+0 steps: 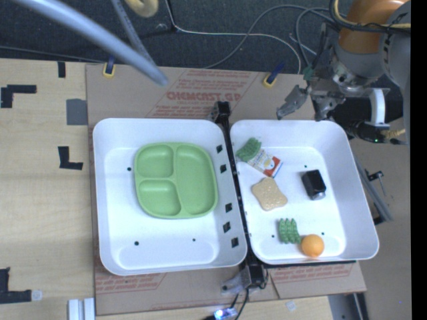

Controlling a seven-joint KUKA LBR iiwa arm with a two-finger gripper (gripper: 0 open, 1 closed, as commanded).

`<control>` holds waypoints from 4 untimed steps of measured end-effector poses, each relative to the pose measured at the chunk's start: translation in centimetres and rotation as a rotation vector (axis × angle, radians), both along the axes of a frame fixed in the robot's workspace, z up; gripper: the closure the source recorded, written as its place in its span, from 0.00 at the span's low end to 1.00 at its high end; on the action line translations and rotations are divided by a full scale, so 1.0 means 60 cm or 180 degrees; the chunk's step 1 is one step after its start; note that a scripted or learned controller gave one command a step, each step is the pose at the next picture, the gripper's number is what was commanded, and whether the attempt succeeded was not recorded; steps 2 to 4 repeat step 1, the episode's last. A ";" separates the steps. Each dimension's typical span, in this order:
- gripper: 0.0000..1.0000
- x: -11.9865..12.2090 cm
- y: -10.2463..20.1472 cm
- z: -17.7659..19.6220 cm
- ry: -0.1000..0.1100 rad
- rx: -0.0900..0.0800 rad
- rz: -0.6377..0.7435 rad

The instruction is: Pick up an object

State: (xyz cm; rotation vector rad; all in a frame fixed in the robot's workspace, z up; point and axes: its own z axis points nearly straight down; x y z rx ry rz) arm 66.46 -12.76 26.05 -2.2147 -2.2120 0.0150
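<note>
The right bin [347,179] holds several small objects: a green leafy piece [250,149], a white and red packet [267,163], a tan bread slice [269,194], a black block [313,183], a green ridged piece [288,231] and an orange ball [311,245]. My gripper [306,108] hangs above the bin's far rim, beyond all of these objects. Its fingers are spread open with nothing between them.
The left bin [113,179] holds a green divided plate [177,180]. A black hinge strip [232,179] runs between the two bins. Cables lie on the dark surface behind the bench, and a grey pole [80,22] slants across the upper left.
</note>
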 end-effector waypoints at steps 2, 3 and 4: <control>0.00 0.003 0.001 0.015 -0.0043 -0.0005 0.0009; 0.00 0.003 0.001 0.015 -0.0043 -0.0005 0.0009; 0.00 0.003 0.001 0.015 -0.0043 -0.0005 0.0009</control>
